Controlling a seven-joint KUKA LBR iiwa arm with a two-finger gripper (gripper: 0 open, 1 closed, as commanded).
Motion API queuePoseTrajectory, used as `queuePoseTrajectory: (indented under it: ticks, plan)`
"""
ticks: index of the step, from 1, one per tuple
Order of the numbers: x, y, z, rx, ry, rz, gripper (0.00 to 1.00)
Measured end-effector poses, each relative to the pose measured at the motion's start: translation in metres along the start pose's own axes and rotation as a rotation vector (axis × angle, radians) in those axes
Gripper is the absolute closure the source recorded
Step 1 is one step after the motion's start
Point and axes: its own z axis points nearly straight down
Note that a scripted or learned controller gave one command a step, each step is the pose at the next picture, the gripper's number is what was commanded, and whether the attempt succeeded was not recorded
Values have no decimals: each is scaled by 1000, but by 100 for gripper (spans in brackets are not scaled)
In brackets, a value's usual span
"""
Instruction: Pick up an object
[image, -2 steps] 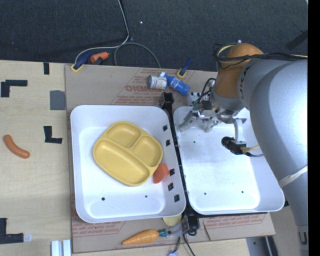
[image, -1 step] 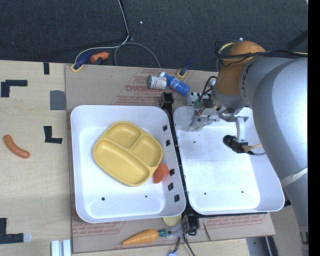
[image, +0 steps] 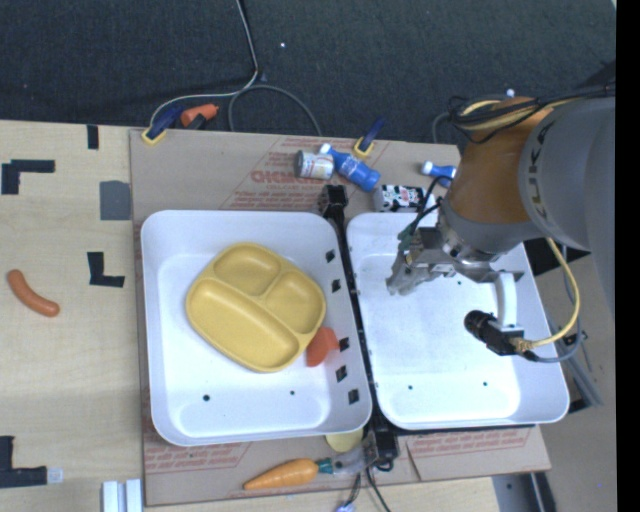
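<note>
My gripper hangs low over the upper left part of the right bin, near the divider. The grey arm with its orange band comes in from the upper right above it. In the left bin a yellow divided plate lies in the middle. A small orange-red object sits at the plate's lower right edge.
Outside the bins, a toy carrot lies at the front edge, and a red sausage toy rests on the bench at far left. Blue and white clamps sit behind the bins. A black fitting juts over the right bin.
</note>
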Motion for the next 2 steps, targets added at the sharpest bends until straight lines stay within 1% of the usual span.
queuePoseTrajectory:
  ticks: [1, 2]
  plan:
    - [77, 0, 4, -3, -1, -3, 100]
    - [-10, -19, -31, -6, -4, 7, 100]
